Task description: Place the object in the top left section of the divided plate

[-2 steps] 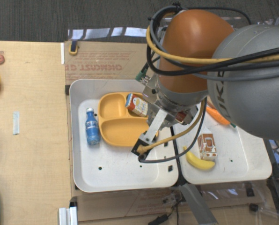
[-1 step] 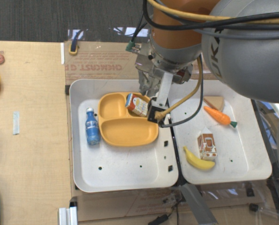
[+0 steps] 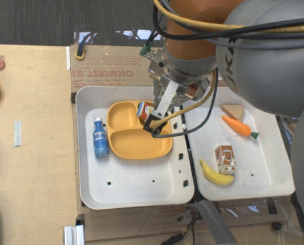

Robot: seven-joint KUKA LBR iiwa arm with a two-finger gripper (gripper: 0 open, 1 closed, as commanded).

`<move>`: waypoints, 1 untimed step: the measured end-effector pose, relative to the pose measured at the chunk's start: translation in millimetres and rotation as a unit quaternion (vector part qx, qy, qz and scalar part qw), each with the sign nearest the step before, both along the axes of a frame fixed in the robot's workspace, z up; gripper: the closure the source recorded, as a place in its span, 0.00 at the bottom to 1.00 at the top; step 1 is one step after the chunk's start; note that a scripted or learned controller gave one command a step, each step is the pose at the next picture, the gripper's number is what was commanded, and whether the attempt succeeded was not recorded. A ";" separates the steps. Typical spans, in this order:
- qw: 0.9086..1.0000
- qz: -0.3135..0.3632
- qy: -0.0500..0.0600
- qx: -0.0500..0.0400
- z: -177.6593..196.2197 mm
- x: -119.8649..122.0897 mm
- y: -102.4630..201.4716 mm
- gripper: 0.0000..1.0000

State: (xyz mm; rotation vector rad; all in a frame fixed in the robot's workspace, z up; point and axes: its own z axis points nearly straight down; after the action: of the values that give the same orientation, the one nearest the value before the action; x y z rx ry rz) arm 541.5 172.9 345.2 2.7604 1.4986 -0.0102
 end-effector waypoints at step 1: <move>1.000 -0.018 0.000 0.000 -53.5 -8.2 -62.5 1.00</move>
State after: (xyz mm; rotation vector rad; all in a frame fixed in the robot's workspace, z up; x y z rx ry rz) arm 533.3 110.3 291.6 2.7869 1.4496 -0.0106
